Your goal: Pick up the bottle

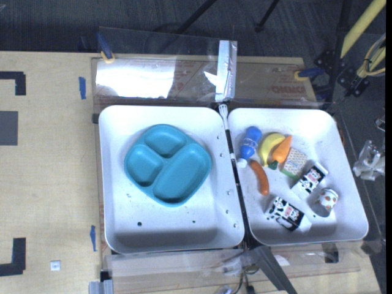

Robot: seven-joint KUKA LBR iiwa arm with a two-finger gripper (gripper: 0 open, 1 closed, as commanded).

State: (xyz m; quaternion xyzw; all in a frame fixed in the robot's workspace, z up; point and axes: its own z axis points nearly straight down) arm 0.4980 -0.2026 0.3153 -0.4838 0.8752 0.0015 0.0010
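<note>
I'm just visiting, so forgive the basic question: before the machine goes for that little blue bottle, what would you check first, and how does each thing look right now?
1. Bottle in sight: ok. The blue bottle lies in the right bin, near its left wall.
2. Space around it: not ok. A yellow banana sits against its right side and an orange sausage-like piece lies just below.
3. Top of bottle uncovered: ok; nothing lies over it.
4. Bottle upright: cannot tell from this angle.
5. Left bin out of the way: ok; it holds a blue divided plate, apart from the bottle.
</note>
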